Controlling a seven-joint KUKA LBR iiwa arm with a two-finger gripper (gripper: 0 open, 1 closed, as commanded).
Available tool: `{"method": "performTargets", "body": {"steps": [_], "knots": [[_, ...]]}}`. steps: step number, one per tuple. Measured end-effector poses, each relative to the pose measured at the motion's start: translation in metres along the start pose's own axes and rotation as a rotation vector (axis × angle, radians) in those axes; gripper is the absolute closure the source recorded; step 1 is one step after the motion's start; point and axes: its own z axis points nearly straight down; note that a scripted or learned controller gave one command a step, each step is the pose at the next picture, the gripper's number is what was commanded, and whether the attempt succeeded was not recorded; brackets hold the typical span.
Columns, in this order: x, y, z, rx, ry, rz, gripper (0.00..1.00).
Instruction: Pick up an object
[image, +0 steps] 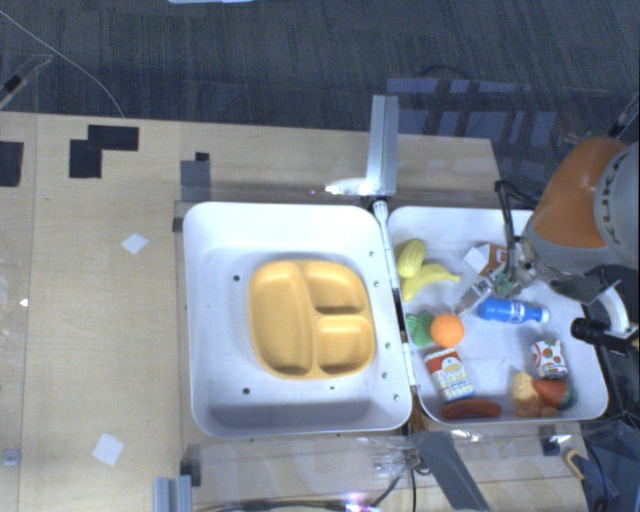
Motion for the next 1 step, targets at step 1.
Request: {"method": "performTargets", "body": {"steps": [1], "knots": [[0.0367, -0.0131, -0.0714, -0.004, -0.003, 0.099, 0.00]]}}
